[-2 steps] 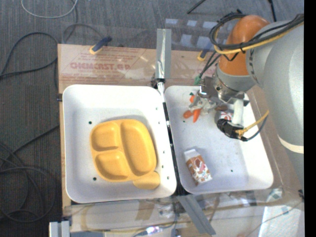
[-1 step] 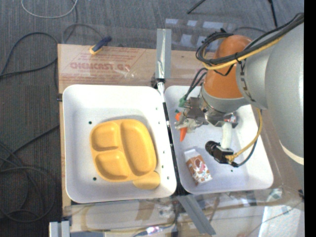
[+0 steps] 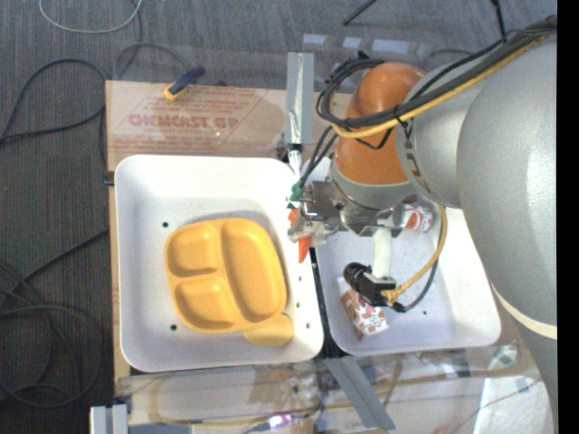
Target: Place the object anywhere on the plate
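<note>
grey arm [image 3: 507,179] close overhead, leaning across right bin [image 3: 452,319]; gripper [image 3: 309,226] at that bin's left rim, grasp impossible to tell; patterned carton [image 3: 365,317] lying in right bin, apart from yellow plate [image 3: 226,274]; may close on nothing, carton being well aside

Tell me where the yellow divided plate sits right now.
In the camera view the yellow plate lies in the left white bin, toward its lower right, with a small yellow piece against its lower right corner.

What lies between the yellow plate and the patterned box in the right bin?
Between yellow plate and patterned box: only bare floor, left bin wall, right bin wall, per the camera view.
</note>
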Tool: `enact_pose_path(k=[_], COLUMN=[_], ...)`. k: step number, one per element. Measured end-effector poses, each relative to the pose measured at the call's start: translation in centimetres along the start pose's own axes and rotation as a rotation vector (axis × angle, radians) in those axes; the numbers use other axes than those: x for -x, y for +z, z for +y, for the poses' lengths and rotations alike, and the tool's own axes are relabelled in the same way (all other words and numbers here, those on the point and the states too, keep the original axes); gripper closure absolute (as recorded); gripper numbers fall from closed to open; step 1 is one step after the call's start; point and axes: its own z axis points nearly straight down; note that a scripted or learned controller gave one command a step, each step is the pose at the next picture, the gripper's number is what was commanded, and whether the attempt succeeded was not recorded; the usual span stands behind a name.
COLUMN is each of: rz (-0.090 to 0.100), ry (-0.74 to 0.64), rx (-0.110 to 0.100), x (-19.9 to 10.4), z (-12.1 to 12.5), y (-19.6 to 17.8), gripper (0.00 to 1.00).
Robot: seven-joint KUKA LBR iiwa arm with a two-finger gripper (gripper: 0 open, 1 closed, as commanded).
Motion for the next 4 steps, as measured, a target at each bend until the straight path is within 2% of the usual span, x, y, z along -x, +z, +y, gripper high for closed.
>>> enact_pose_path(k=[1, 2, 3, 4], rz=[0.000, -0.001, -0.001, -0.001], ry=[0.001, 0.000, 0.000, 0.000], rx=[0.000, -0.004, -0.004, -0.009], x=[0.0, 0.0, 0.0, 0.1], z=[0.0, -0.1, -0.1, -0.1], y=[0.0, -0.7, -0.7, -1.5], gripper=[0.00, 1.00, 0.00, 1.00])
